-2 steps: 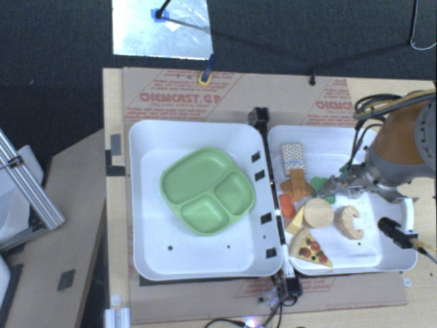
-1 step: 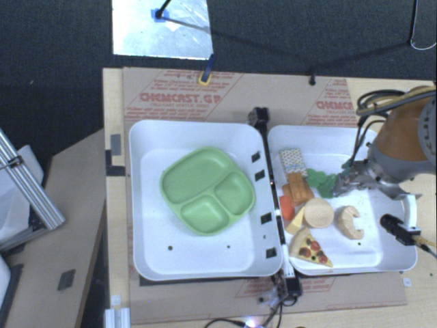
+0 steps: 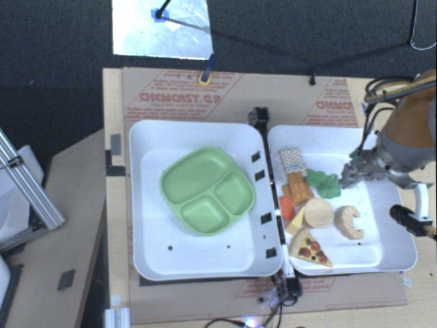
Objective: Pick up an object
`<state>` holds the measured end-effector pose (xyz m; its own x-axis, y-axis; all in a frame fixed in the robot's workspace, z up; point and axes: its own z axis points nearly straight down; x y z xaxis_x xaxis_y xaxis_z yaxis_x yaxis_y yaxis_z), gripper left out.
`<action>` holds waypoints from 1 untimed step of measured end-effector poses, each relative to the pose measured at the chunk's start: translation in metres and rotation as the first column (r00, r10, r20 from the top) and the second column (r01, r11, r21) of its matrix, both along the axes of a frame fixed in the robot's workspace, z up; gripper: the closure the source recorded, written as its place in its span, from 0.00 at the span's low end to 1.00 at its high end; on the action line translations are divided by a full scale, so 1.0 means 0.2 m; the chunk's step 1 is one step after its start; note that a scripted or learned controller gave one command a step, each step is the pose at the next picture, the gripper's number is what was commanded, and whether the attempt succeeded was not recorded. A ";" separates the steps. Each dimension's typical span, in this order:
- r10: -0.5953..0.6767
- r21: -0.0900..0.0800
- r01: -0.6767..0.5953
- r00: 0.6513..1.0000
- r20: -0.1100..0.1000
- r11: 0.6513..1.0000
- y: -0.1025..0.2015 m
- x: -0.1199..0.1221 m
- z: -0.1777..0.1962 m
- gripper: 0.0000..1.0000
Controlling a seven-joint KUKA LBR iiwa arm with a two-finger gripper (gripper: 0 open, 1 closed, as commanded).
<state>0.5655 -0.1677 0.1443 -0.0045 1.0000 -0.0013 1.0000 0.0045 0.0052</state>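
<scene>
Tool beside the knobbly green toy, grip state impossible to tell

A robot test bench in a lab or workshop.

The grey and orange arm reaches over two white bins set on printed cardboard on a plywood bench. Left of the arm lies toy food; farther left sits a green divided plate. Dark carpet lies beyond, with aluminium framing at the far left.
</scene>
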 end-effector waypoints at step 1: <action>0.001 0.000 -0.001 1.000 0.003 1.000 0.03 0.02 0.31 1.00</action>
